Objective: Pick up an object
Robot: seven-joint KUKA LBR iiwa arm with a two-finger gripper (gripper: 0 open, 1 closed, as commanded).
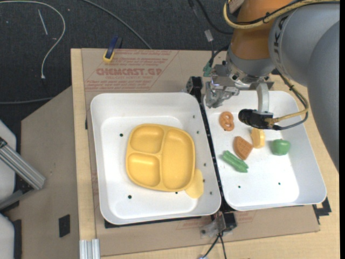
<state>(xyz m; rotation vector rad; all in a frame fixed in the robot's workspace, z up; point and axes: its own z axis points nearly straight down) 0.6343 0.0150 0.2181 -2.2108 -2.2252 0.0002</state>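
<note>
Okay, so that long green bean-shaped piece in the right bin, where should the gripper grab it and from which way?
Probably across the middle of the long green bean-shaped piece, coming straight down. It lies flat and slanted on the right white bin, so the fingers should close across its narrow width, minding the orange wedge-shaped piece beside its upper end.

Around the yellow plate (160,157), the left bin (108,198) floor lay open. Beyond its right rim, toy foods (242,144) crowded the far end; nearer floor stayed free.
</note>
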